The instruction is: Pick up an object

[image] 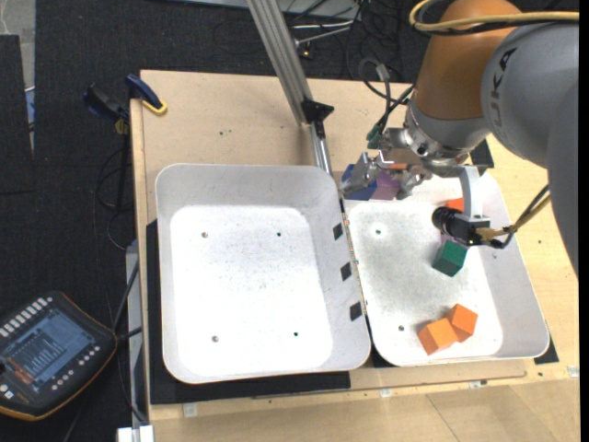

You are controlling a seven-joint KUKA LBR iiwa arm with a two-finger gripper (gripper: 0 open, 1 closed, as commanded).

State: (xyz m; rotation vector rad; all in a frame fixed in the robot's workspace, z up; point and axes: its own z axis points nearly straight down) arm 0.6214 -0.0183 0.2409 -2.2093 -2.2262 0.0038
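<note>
My gripper (379, 175) hangs low over the far left corner of the right bin (526, 331). Directly under and beside it lie a blue piece (361, 190) and a purple piece (386, 188), both partly covered by the gripper body. A green cube (449, 259) rests mid-bin, just below a black cable fitting (451, 221) on the arm. Two orange blocks (438, 336) (464, 320) lie touching near the bin's front edge. A small orange bit (455, 206) peeks out from behind the arm.
The left bin (167, 188) stands beside the right one, with black clips (348, 271) along their shared rim. A slanted metal rail (281, 49) ends just behind the gripper. A blue and yellow clamp (140, 92) sits at the bench's far left corner, and a teach pendant (46, 350) lies off the bench.
</note>
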